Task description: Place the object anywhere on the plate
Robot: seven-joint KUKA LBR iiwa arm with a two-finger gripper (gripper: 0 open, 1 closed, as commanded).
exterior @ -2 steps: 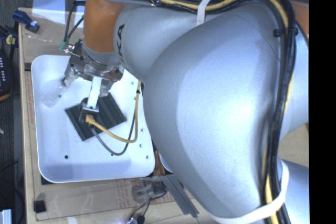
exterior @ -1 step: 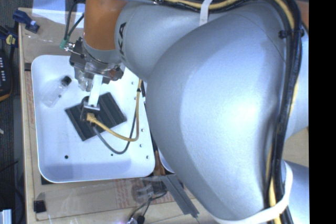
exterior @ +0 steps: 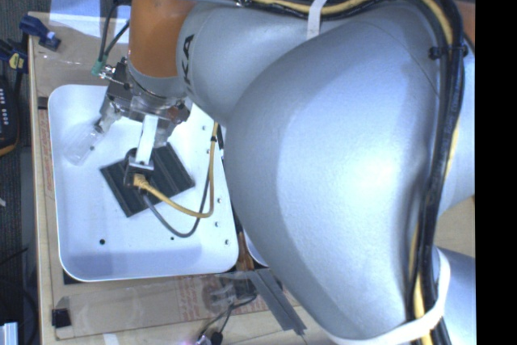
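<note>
A dark, ribbed, flat square plate (exterior: 166, 174) lies tilted in the middle of the left white bin (exterior: 121, 258). A small clear, glassy object (exterior: 81, 144) rests near the bin's far left wall. My gripper (exterior: 107, 122) hangs below the orange band, right at the clear object's upper right edge and just above the plate's far corner. Whether it grips the clear object is hidden by the wrist. The big grey arm covers the right side of the view.
A sliver of the right bin (exterior: 246, 250) shows under the arm. Blue and dark clutter (exterior: 36, 32) lies on the bench's left edge beyond the bin. The bin's near half is bare white floor with small holes.
</note>
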